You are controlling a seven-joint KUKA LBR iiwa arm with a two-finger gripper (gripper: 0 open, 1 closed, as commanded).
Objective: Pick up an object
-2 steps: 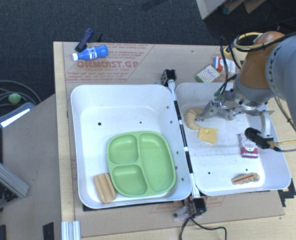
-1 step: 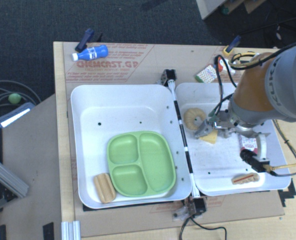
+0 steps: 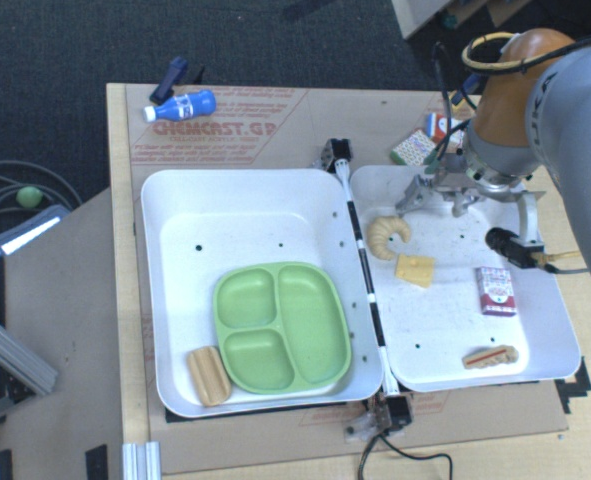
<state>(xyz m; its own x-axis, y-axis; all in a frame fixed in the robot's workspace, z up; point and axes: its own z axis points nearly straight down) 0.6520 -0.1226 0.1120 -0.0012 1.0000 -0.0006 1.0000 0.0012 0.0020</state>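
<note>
The right bin (image 3: 445, 320) holds a tan croissant (image 3: 388, 235) near its left wall. A yellow cheese wedge (image 3: 415, 270) lies just below it. A red and white packet (image 3: 496, 291) sits toward the right, and a small hot dog (image 3: 490, 357) lies near the front edge. My gripper (image 3: 437, 200) hangs over the back of the right bin, up and right of the croissant. It is open, with nothing between its fingers.
The left bin (image 3: 225, 196) carries a green divided plate (image 3: 280, 326) and a tan bread slice (image 3: 208, 375) at its front left. A blue and white bottle (image 3: 180, 106) lies on the bench behind it. A small patterned pack (image 3: 413, 149) sits behind the right bin.
</note>
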